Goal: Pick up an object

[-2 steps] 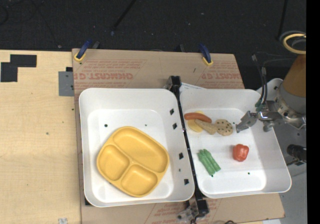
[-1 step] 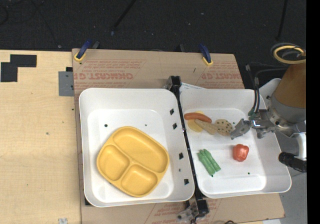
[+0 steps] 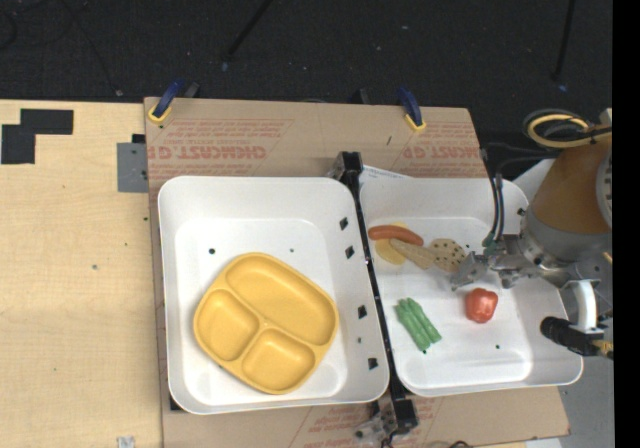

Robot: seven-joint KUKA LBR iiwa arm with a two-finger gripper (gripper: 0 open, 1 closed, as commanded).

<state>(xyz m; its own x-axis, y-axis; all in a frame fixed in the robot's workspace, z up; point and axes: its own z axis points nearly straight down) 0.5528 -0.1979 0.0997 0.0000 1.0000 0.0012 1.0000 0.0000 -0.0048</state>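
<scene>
the grey arm reaches in from the right, and its two-finger gripper (image 3: pixel 478 274) hangs low in the right-hand shallow white bin (image 3: pixel 520 368), just above and to the left of a small red rounded toy, tomato-like (image 3: pixel 481 305). the metal tip looks close to the toy but i cannot tell whether it touches it, and nothing is visibly held. whether the tool is set wide or narrow cannot be told from this slanted view.

near the tip lie a tan perforated spatula-like piece (image 3: pixel 436 255) and, beyond it, an orange-red sausage-shaped toy (image 3: pixel 396 234). a green ridged pod-shaped toy (image 3: pixel 417 323) rests apart, toward the bin's front left. the left-hand white bin (image 3: pixel 185 216) holds a yellow three-compartment plastic tray (image 3: pixel 265 321).

the main risk, as i judge it, is aim: the tip sits between the red toy and the tan piece, so a descent here could land on neither or wedge against both. the round toy would likely roll away under an off-centre push. a close on the flat tan piece could slip off its thin edge.
</scene>
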